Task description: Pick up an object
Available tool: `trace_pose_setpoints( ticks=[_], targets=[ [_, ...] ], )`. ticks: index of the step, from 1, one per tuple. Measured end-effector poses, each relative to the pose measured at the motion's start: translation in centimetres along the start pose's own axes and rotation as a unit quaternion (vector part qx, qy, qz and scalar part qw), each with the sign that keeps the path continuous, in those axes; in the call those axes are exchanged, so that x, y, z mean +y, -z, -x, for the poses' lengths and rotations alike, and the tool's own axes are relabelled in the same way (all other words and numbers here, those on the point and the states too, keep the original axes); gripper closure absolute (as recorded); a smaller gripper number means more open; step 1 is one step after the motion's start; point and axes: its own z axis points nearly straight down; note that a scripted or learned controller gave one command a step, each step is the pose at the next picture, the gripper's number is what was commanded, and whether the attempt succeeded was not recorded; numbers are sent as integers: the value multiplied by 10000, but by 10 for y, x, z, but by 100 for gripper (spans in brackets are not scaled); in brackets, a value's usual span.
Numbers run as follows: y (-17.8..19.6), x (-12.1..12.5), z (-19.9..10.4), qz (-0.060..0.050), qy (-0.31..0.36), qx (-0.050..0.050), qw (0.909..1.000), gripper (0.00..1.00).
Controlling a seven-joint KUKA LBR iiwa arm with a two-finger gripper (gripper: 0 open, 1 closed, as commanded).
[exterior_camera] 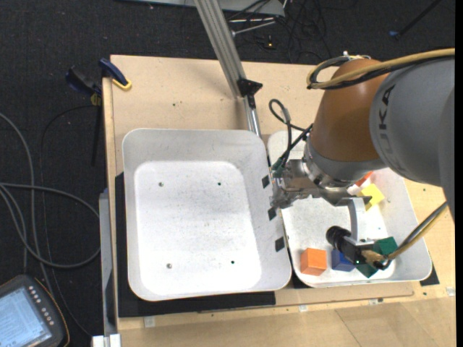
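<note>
The right bin (412,266) holds several small blocks. An orange block (313,260) lies near its front left corner, with a blue block (341,261) just to its right. A green block (384,248) sits further right, near the front rim. A yellow block (373,196) lies toward the middle right, partly under the arm. My gripper (288,185) hangs below the big orange and grey wrist, over the right bin's left edge, well behind the orange block. Nothing shows between its fingers.
The left bin (137,150) stands beside the right one, their rims touching. A metal pole (221,38) slants in from the back toward the gap between the bins. Black and yellow cables loop around the wrist. Blue clamps (108,71) sit at the bench's back left corner.
</note>
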Motion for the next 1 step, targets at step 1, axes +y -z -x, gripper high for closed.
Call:
trace_pose_setpoints(
  ticks=[1],
  targets=[
    [8,3,-50,12,-3,-4,10000,100]
  ],
)
